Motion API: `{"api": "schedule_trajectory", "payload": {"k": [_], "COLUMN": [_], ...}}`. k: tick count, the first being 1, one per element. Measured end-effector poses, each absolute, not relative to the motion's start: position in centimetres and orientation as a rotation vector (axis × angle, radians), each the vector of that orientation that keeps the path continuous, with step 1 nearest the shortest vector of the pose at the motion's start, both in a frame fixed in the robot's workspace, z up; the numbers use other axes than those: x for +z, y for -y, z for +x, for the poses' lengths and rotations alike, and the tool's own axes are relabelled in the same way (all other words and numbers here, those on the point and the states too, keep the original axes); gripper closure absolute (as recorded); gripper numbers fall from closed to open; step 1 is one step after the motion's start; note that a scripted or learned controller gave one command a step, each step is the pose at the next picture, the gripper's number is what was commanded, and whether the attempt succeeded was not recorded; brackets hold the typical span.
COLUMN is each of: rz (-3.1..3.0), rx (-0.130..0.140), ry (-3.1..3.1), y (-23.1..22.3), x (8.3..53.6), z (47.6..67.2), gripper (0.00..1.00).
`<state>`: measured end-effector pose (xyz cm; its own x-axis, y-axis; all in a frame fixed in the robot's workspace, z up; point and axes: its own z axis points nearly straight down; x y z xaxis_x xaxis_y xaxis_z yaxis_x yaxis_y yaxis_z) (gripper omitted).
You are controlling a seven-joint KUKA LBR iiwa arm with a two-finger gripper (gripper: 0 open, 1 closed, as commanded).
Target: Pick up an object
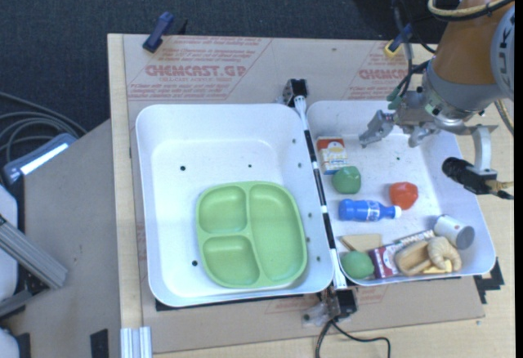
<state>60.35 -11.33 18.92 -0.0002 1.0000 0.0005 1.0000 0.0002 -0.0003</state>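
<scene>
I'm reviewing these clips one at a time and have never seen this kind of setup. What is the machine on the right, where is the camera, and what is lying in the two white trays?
One camera sits above the bench and looks down at a slant. The grey machine with the orange band is a robot arm reaching in from the right. Its end effector, two fingers for grasping, hangs over the far part of the right bin. The fingers look spread, with nothing between them, so nothing is held.

The left bin holds a green divided plate.

The right bin holds small items: a carton, a green ball, a red piece, a blue bottle, a second green piece, a small cup and some toy food near the front edge that is too small to name.
</scene>
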Motion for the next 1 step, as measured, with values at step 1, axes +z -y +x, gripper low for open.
{"api": "schedule_trajectory", "payload": {"k": [1], "rz": [-2.222], "rx": [0.003], "ry": [2.219], "y": [17.0], "x": [16.04], "z": [56.44], "gripper": [0.0]}}
